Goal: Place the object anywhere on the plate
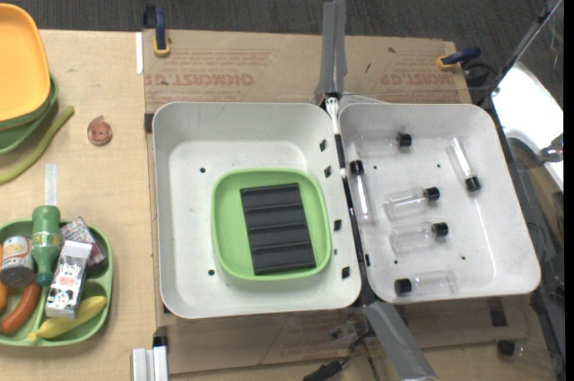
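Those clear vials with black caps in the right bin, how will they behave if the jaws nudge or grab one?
The vials lie on their sides and look cylindrical, so a nudge would probably roll them across the right bin. They look clear, smooth and seemingly empty: likely light, slippery to pinch. If glass, perhaps fragile; the material cannot be told.

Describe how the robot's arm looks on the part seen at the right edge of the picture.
The arm is seen at the right edge as a smooth, rounded shell, pale grey to almost white, glossy, with bright glare on its surface. I can make out no marking, label or cable on this part; it is too washed out by the light to tell finer detail.
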### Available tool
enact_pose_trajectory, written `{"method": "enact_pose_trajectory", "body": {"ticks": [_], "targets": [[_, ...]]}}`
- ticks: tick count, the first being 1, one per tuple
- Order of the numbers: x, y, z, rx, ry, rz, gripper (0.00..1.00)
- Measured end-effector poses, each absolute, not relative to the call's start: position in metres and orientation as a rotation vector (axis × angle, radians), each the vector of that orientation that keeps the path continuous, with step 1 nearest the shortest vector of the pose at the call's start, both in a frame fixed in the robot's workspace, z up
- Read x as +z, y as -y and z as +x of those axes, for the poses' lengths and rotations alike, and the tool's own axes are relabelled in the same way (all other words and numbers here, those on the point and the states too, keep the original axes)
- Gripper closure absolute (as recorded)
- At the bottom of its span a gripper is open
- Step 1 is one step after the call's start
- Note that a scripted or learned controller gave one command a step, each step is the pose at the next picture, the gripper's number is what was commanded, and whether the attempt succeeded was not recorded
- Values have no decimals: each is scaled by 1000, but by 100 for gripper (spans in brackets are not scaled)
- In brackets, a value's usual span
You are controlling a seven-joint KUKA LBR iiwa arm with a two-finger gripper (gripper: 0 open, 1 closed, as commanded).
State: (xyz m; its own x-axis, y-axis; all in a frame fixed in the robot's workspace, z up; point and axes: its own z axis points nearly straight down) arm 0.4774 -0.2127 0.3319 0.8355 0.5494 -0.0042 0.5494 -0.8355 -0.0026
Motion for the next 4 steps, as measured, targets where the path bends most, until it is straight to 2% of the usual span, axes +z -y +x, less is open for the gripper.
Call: {"method": "enact_pose_trajectory", "body": {"ticks": [1,4], "targets": [[313,222,477,10,792,-3038,0],[323,222,477,9,441,-3109,0]]}}
